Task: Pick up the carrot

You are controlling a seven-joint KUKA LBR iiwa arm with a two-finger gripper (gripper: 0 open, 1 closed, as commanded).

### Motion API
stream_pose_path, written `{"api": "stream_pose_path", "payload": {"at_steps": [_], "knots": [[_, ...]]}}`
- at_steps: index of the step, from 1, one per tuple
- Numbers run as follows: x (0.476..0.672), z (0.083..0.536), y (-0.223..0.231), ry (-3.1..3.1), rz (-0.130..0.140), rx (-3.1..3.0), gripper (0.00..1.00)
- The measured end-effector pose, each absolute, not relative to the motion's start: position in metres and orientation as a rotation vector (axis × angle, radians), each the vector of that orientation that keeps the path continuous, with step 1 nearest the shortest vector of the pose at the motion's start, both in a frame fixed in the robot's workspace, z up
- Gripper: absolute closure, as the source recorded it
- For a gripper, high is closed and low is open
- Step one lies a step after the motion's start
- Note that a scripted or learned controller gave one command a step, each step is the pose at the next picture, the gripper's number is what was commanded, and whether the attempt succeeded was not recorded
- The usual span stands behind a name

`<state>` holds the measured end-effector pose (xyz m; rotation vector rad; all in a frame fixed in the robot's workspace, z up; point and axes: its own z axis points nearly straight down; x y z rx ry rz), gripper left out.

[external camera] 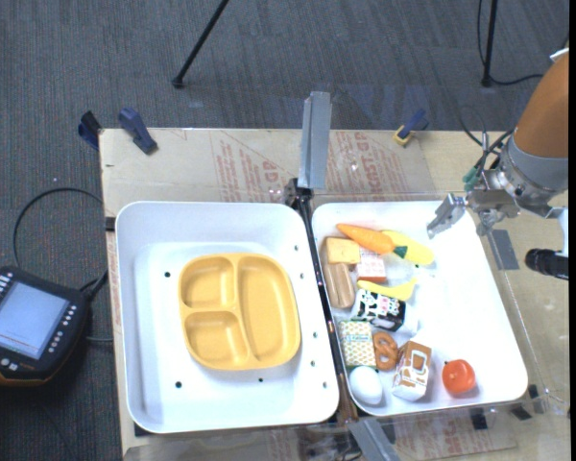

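Note:
The carrot [368, 237] is orange with a green stub at its right end. It lies near the back of the right bin [490, 334], among other toy foods and touching a yellow piece [415, 250]. My gripper [473, 230] hovers over the bin's back right part, to the right of the carrot and apart from it. It is open, its two fingers [444, 216] spread with nothing between them.
The right bin also holds a cheese block [342, 251], a cow-patterned carton [378, 308], a pretzel [385, 350], an egg [367, 384] and a tomato [458, 376]. A yellow divided tray [238, 311] sits in the left bin [144, 257]. A grey post [315, 147] stands behind the bins.

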<state>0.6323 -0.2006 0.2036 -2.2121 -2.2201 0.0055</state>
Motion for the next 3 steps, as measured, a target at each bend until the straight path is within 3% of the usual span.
{"api": "stream_pose_path", "payload": {"at_steps": [1,2,3], "knots": [[0.637,0.129,-0.134,-2.211,0.011,-2.213,0.0],[0.643,0.133,-0.079,-1.791,0.009,-2.573,0.0],[0.642,0.122,-0.122,-2.105,0.009,-2.322,0.0]]}}
